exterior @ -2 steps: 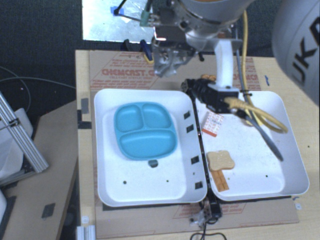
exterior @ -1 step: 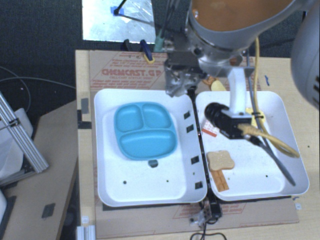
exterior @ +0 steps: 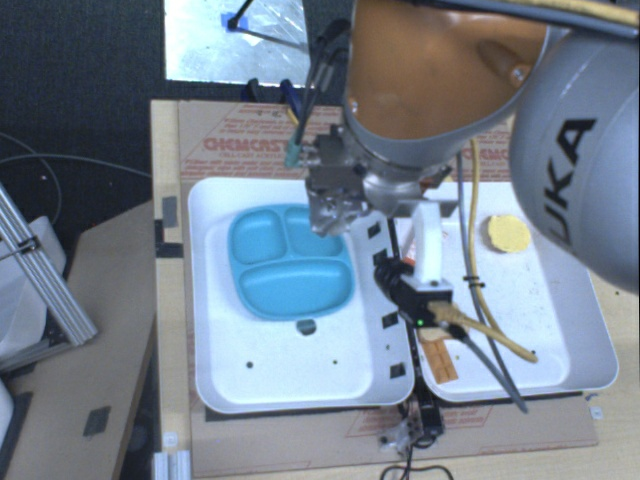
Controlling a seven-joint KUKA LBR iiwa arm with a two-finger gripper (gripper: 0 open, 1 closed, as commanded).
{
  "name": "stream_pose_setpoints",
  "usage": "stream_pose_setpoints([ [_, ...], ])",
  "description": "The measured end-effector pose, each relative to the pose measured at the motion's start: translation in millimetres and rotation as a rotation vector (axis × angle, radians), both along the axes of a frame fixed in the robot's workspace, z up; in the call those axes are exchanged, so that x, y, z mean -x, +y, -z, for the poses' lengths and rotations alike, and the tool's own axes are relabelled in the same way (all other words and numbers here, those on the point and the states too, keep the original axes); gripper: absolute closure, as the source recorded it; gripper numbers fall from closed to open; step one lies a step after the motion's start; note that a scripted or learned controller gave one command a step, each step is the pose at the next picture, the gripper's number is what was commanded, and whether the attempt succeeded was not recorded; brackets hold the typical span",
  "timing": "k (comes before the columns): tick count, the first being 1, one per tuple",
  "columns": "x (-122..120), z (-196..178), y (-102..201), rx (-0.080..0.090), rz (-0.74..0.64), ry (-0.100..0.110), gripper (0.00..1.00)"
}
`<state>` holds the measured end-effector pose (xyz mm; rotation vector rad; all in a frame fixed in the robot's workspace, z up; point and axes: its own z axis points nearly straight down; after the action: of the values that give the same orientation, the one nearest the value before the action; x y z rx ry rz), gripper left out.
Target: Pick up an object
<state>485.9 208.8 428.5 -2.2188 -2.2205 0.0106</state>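
A blue divided plate lies in the left white bin, toward its back. Just in front of the plate rests a small dark teal piece. My gripper hangs low over the plate's back right compartment, close to the plate's rim. Nothing shows held in it. In the right white bin a yellow round object sits near the back, and a small brown flat piece lies at the front left corner.
The arm's grey and orange body covers the back of both bins. A cardboard sheet lies under the bins. A metal frame stands at the left, off the bench.
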Motion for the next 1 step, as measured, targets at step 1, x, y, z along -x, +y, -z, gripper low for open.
stream_pose_setpoints([
  [1, -1.6, -29.8, -58.9, -0.004, 0.004, -0.013, 1.00],
])
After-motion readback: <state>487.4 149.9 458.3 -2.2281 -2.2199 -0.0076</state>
